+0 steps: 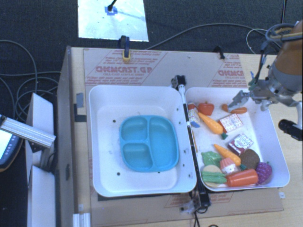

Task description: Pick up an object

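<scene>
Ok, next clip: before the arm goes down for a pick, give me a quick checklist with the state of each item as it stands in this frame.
1. Something to pick within the right bin: ok. It holds toy food, including a carrot and a bunch of grapes.
2. Gripper over that bin: ok, it is at the bin's far edge.
3. Gripper free of any load: cannot tell.
4. A target that lies apart: ok. A small orange piece lies alone, just below the gripper.
5. Crowding near the front: not ok. The items there touch and overlap.
6. Left bin contents: ok, a blue divided tray lies flat in it.
</scene>
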